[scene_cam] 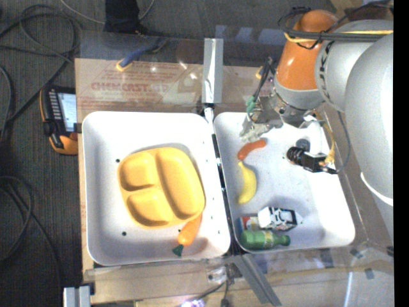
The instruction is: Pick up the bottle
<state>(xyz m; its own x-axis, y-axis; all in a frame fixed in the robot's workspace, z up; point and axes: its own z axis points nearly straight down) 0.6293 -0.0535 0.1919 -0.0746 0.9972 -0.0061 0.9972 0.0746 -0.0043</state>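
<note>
We are hovering the gripper [254, 130], its state unreadable, over the right bin's [332, 232] far edge, and should be approaching the green bottle [264, 239] squarely

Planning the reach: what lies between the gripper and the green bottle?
In the camera view, an orange-red sausage and banana lie between gripper and green bottle.

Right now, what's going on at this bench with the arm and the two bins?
The grey and orange arm reaches into the right bin, its hand near the far left corner, just above a red chilli. The green bottle lies on its side at the bin's near edge, untouched. A yellow tray and a carrot sit in the left bin.
</note>
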